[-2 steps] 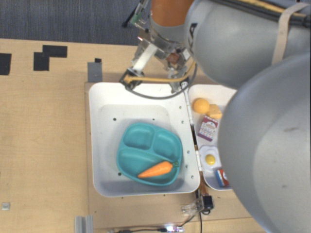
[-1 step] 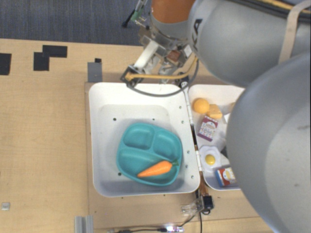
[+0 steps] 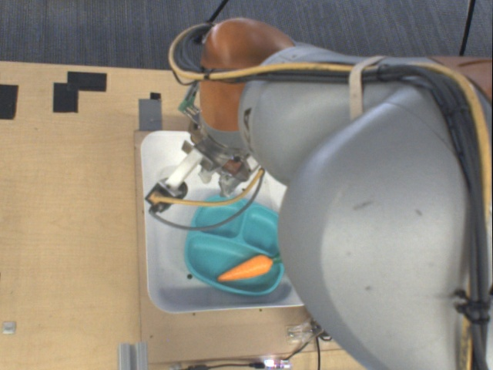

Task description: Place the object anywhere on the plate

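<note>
You've got the carrot (image 3: pixel 246 268) lying on the plate (image 3: pixel 202 254) already, long axis approx left-right, below the gripper (image 3: pixel 219 172); can't tell finger state.

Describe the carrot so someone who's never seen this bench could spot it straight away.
Start at the shallow white bin in the middle of the bench, partly covered by the big grey arm. In its lower half sits a teal divided plate. The carrot lies in the plate's nearest compartment, a small tapered piece pointing left, the only orange thing in the bin apart from the band high on the arm.
</note>
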### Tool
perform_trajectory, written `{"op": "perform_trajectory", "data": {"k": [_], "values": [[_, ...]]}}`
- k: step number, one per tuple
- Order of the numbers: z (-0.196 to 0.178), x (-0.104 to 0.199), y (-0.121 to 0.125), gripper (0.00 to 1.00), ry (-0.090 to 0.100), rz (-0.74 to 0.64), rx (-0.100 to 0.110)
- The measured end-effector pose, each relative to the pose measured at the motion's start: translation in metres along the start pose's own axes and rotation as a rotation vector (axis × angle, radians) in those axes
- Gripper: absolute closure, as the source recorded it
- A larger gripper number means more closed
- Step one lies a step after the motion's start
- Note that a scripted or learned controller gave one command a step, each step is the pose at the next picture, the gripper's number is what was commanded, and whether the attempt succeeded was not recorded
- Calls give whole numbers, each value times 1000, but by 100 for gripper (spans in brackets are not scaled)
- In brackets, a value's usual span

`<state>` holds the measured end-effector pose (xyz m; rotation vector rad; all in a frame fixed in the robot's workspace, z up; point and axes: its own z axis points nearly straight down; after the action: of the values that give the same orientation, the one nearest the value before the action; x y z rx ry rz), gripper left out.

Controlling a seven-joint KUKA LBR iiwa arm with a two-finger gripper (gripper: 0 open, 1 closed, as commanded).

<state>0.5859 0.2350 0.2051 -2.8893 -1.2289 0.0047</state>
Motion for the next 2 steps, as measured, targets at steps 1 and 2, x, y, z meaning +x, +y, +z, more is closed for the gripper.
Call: {"op": "perform_trajectory", "data": {"k": [1, 2], "values": [[81, 42, 45, 100, 3, 321, -1], [119, 45, 47, 100, 9, 601, -2]]}}
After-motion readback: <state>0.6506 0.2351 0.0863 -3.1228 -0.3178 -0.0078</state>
